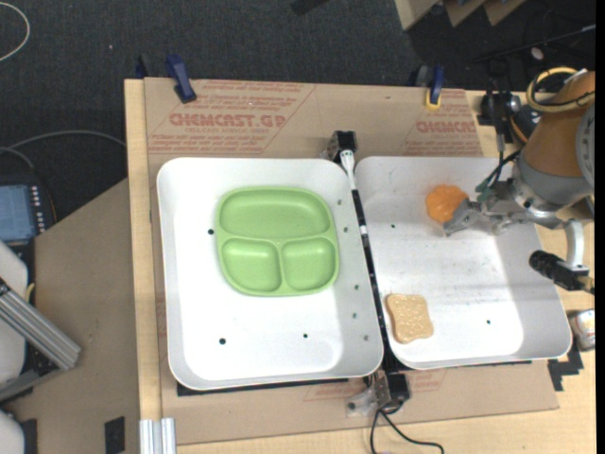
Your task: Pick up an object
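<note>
Spanning most of the view, a brown bench (284,112) printed with red lettering carried two shallow white bins set side by side. Next in size, the left bin (189,282) held a pale green divided tray (277,240), one long compartment above two smaller ones, lying flat near the bin's centre. The right bin (501,291) held two objects well apart. The grey arm (558,149), with its orange band, reached in from the right over the far right corner of that bin. Its gripper (460,221) sat low at the bin floor, just beside an orange rounded object (443,202); whether the fingers were spread or closed could not be told, and nothing was seen between them. A tan slice of toast (409,317) lay flat at the near left corner of the right bin. Smallest, blue clamps (180,77) gripped the bench's far edge.
</note>
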Tool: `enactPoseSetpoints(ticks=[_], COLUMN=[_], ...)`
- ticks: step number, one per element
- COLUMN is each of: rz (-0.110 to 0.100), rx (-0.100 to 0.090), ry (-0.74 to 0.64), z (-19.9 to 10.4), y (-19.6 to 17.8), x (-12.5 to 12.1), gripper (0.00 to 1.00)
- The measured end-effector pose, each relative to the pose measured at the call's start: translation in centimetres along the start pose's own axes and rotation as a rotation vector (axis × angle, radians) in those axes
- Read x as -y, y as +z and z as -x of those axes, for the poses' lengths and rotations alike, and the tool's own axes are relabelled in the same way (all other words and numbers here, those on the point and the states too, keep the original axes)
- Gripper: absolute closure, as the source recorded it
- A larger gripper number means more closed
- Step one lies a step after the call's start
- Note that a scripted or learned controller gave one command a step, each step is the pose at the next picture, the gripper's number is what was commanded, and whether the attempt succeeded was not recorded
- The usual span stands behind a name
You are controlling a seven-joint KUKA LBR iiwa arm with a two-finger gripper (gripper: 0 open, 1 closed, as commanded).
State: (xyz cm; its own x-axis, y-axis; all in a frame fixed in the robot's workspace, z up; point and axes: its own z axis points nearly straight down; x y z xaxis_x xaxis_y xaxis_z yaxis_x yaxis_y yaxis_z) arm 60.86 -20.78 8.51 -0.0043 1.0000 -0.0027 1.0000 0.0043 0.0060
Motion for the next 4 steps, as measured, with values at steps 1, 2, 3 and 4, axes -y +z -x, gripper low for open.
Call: enactPoseSetpoints(ticks=[1, 2, 3, 4], rz=[-0.099, -0.025, -0.037, 0.000], rx=[-0.012, -0.003, -0.005, -0.005], ry=[-0.004, 0.002, 0.002, -0.002], z=[-0.1, -5.7, -5.5, -13.5], y=[0.7, 0.2, -0.6, -10.6], x=[-3.3, -5.5, -5.2, -3.5], gripper=[0.00, 0.00, 1.00, 1.00])
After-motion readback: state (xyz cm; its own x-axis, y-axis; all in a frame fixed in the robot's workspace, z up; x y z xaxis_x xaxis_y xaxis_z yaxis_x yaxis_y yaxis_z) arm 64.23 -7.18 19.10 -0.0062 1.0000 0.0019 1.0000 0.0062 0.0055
